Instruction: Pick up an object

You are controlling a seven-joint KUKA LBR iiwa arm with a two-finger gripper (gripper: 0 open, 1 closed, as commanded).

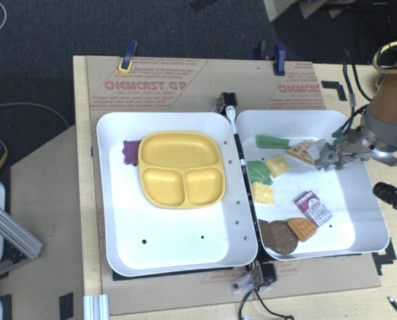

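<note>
Grey pincer [330, 157] hangs low in the right bin [358, 242], near a pizza slice [302, 153]. I cannot tell its grip. Yellow tray [182, 169] sits in the left bin [172, 252].

bins [112, 179] 2 | yellow tray [182, 167] 1 | green pieces [273, 142] 2 | yellow pieces [276, 165] 2 | clamps [126, 59] 2

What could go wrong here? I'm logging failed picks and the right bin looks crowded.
The pincer sits low beside the pizza slice toy, which lies close to the green piece and a yellow piece; closing could nudge or catch a neighbour instead. The slice looks flat, so the pincer may slide over it. It also works near the right bin's far wall, risking a scrape.
</note>
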